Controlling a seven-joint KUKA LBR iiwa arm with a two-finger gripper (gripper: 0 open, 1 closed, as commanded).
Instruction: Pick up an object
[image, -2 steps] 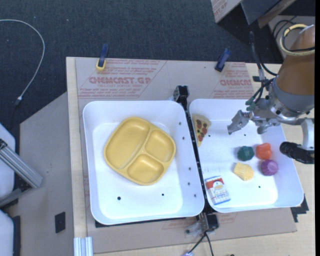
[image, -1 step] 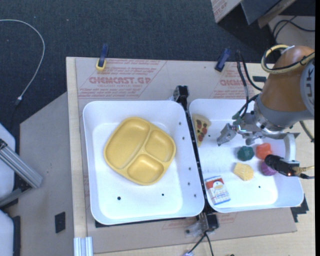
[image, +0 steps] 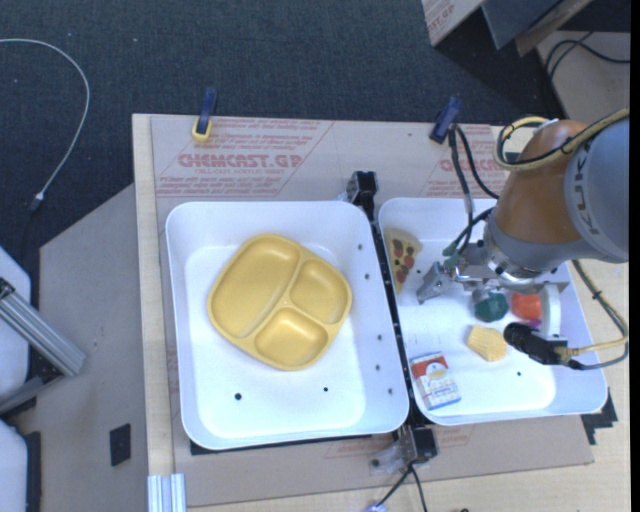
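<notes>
grey metal of the gripper (image: 437, 283) hangs low in the right bin (image: 500, 400); we can't tell its state. 2 toys, a teal ball (image: 490, 304) and an orange piece (image: 527, 304), crowd together beside it, so we risk knocking one aside.

The bench (image: 160, 300) is a flat board topped with a sheet printed in red lettering, held at its far edge by a blue and yellow clamp (image: 204, 115) and a blue clamp (image: 446, 118). 2 shallow white bins sit on it side by side, touching along the middle: the left bin (image: 200, 400) and the right bin (image: 520, 395). A black bracket (image: 362, 186) sits at the far end of their seam.
</notes>
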